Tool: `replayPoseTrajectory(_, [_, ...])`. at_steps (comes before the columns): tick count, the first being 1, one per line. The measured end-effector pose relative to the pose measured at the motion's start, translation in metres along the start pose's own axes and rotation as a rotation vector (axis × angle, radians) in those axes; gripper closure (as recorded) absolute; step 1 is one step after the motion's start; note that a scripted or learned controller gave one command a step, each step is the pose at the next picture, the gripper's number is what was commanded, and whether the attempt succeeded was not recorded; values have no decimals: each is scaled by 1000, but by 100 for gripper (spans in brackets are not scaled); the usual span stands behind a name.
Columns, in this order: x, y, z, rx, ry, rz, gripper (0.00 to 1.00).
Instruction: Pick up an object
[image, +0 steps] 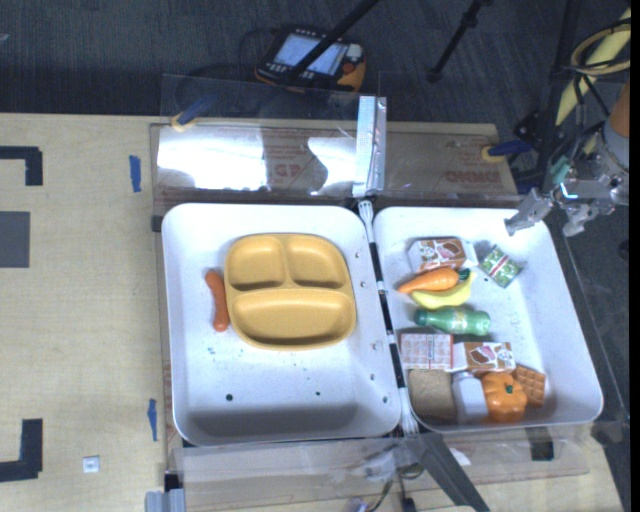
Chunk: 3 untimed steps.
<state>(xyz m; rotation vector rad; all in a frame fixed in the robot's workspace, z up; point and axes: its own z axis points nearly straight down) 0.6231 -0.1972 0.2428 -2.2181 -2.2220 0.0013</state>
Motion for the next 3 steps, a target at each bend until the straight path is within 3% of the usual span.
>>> replayPoseTrajectory(1, [1,13,151,-4,-2,-64,0])
replayPoseTrajectory(2, [2,14,140,-7,-3,-67,100])
replayPoseTrajectory(3, [76,-12,53,-3,-1,75,100])
